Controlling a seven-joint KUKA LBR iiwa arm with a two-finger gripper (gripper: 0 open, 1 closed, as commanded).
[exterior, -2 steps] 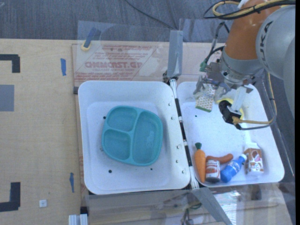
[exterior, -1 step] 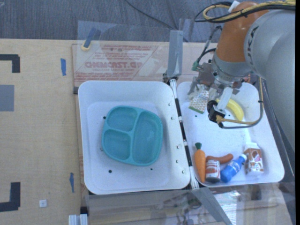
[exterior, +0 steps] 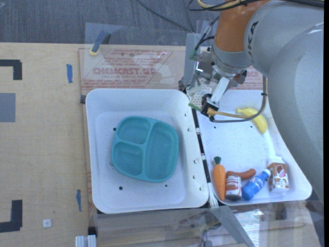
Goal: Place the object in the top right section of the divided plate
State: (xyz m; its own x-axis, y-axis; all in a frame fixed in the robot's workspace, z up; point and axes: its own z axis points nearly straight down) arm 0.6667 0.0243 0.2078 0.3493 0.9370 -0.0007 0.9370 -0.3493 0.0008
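The teal divided plate (exterior: pixel 145 148) lies in the left white bin (exterior: pixel 97 112), with one long section on its right and two smaller ones on its left. My gripper (exterior: pixel 204 101) hangs over the top end of the wall between the two bins, above and to the right of the plate. A yellow banana (exterior: pixel 253 116) lies in the right bin (exterior: pixel 257 143) just right of the gripper. Along that bin's lower edge sit a carrot (exterior: pixel 219 179), a small can (exterior: pixel 233 187), a sausage (exterior: pixel 244 174), a blue bottle (exterior: pixel 255 185) and a brown-and-white carton (exterior: pixel 278 175).
The grey arm with its orange band (exterior: pixel 234 19) fills the upper right and overhangs the right bin. A clear sheet with red print (exterior: pixel 128 68) lies behind the left bin. Cables (exterior: pixel 241 118) loop below the wrist.
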